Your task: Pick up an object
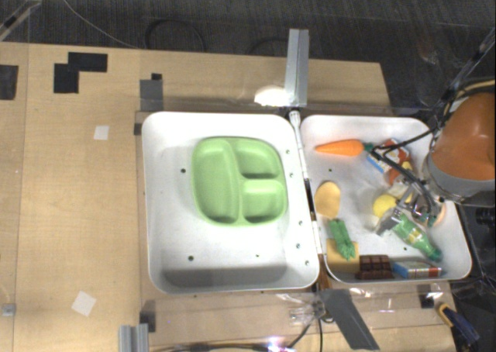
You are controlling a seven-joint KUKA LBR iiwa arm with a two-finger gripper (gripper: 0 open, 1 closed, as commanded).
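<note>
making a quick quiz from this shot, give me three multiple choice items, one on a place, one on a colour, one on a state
1. Where does the green divided plate lie?
A. left bin
B. right bin
C. on the bench outside the bins

2. What colour is the carrot?
A. purple
B. orange
C. white

3. How does the plate lie?
A. standing on its edge
B. stacked on the carrot
C. flat, compartments facing up

Key: 1 A, it sits in the left bin. 2 B, the carrot in the right bin is orange. 3 C, its three compartments face the camera.
</note>
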